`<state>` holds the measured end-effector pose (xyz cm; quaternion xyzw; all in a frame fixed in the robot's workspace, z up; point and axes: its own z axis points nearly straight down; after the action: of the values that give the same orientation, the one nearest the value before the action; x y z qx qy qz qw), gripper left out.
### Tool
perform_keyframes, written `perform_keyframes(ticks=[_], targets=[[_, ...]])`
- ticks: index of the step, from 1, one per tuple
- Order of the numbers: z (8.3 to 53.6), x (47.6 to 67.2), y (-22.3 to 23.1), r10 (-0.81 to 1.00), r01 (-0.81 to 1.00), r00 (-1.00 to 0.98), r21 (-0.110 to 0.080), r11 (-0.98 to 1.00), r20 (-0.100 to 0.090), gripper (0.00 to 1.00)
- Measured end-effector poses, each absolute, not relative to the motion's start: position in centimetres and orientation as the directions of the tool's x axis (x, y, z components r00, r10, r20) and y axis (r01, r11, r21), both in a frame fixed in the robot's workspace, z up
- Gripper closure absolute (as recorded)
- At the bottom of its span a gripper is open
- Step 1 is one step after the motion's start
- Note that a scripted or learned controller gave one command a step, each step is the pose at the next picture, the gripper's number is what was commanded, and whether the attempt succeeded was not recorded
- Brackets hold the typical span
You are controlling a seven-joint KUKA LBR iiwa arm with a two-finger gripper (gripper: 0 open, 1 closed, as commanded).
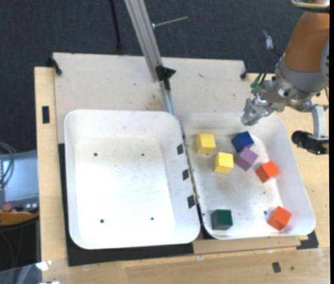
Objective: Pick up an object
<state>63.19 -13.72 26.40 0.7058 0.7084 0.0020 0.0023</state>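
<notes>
Blocks, seven in number, lie in the right bin point(294, 176), well spread over its floor. A yellow block point(205, 143) sits toward the bin's far left corner, and a second yellow block point(224, 162) lies just beside it, nearer the centre. The blue block point(242, 141) rests near the far edge, with the purple block point(247, 158) touching or almost touching its near side. An orange block point(267, 171) lies close to the right edge, beside the purple block. A second orange block point(279, 217) occupies the near right corner. The dark green block point(221, 219) sits in the near left corner, against the wall shared with the left bin point(75, 176).

The gripper point(251, 116) is positioned over the far edge of the right bin, just beyond the blue block and apart from it. Its finger state cannot be determined at this resolution; no block is visible in it. The grey arm with the orange band point(307, 40) reaches in from the right. An aluminium post point(143, 31) rises at a slant from the far edge of the bench point(45, 158), between the two bins.
</notes>
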Motion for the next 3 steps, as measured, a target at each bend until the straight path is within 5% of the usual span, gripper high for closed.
perform_keyframes(ticks=[3], targets=[[24.4,59.7,0.7,1.000,1.000,-0.006,0.000,0.006,0.000,1.00]])
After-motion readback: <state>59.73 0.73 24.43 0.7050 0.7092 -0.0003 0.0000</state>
